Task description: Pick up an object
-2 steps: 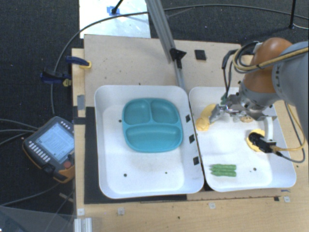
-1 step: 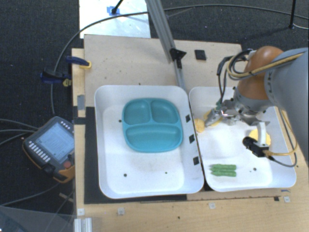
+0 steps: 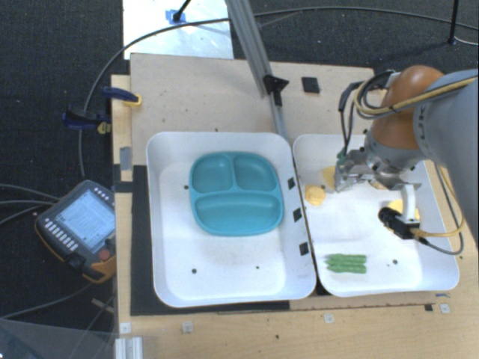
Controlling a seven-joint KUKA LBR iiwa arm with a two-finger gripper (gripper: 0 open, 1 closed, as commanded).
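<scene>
My gripper (image 3: pixel 346 179) hangs low over the upper left part of the right bin (image 3: pixel 419 275). A yellow piece (image 3: pixel 328 175) lies just to its left, partly covered by the gripper body. A second small yellow piece (image 3: pixel 315 195) rests below it near the bin's left wall. A green bean pod bundle (image 3: pixel 346 263) lies near the front of the same bin. Another yellow bit (image 3: pixel 414 215) shows behind the black fitting on the arm at the right.
The left bin (image 3: pixel 168 275) holds a teal divided plate (image 3: pixel 236 193). A grey pole (image 3: pixel 251 36) slants down to the back edge between the bins. A teach pendant (image 3: pixel 78 226) lies left of the bench. Cables trail off the arm at the right.
</scene>
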